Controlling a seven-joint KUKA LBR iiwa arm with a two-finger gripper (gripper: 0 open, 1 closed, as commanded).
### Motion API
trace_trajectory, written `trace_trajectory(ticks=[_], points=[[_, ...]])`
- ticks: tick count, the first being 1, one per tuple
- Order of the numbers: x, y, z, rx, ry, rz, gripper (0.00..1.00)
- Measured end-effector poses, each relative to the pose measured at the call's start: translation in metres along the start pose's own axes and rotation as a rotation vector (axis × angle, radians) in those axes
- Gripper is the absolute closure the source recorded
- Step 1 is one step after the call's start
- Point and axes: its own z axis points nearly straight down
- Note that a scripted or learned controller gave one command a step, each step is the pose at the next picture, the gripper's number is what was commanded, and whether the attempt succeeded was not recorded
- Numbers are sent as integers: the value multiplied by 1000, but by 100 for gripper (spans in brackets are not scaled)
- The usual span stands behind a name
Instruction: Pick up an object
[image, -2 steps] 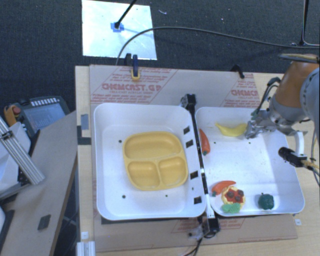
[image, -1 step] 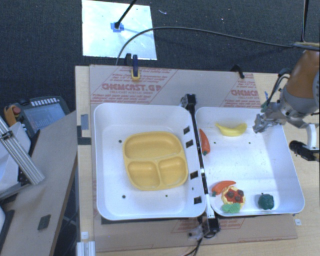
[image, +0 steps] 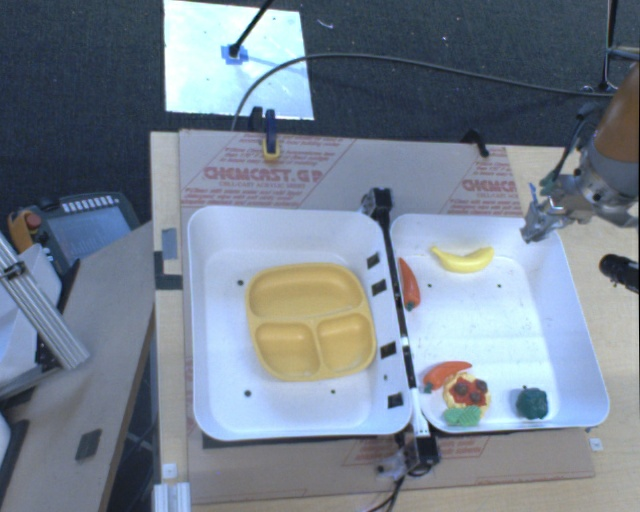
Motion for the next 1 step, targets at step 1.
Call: trace_trajectory(ticks=[1], points=[[0, 1, -17, 2, 1, 0, 100]])
